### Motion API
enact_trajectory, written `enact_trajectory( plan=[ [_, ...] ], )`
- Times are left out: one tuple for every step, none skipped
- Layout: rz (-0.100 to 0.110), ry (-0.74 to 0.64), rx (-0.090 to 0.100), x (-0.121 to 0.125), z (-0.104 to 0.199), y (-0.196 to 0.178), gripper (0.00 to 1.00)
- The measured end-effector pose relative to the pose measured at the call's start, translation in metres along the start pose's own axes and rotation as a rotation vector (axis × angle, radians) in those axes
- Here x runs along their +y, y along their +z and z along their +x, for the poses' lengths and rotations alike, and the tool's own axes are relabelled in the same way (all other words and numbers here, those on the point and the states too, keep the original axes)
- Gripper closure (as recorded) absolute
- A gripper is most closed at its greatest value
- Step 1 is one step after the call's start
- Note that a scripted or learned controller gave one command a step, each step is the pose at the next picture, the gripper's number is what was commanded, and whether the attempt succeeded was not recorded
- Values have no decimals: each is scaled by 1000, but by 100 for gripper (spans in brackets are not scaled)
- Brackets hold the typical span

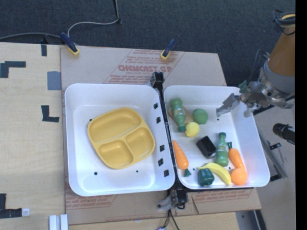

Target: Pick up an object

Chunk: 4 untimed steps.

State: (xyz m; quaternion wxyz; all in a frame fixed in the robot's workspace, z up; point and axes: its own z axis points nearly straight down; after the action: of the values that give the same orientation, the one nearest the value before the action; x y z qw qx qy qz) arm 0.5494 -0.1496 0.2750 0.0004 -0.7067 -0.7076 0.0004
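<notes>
Green pepper (pixel 205 177) is lying at the near edge of the right bin (pixel 249 128), touching a banana (pixel 218 171) and beside an orange (pixel 238 176). Over the bin's far right corner, the gripper (pixel 236 105) is hovering with fingers spread, holding nothing. Judging the lime (pixel 200 116) easiest, it is sitting fairly free; descending straight is advisable. Bottles (pixel 178 113) and a lemon (pixel 192 129) are crowding it; the yellow tray (pixel 121 137) is occupying the left bin (pixel 76 128)
</notes>
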Motion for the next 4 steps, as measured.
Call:
enact_trajectory(
  plan=[
    [3, 0, 1, 40, 37, 138, 0],
    [-4, 4, -9, 55, 48, 188, 0],
    [-1, 2, -5, 55, 49, 180, 100],
    [-1, -1, 1, 32, 102, 91, 100]
  ],
)
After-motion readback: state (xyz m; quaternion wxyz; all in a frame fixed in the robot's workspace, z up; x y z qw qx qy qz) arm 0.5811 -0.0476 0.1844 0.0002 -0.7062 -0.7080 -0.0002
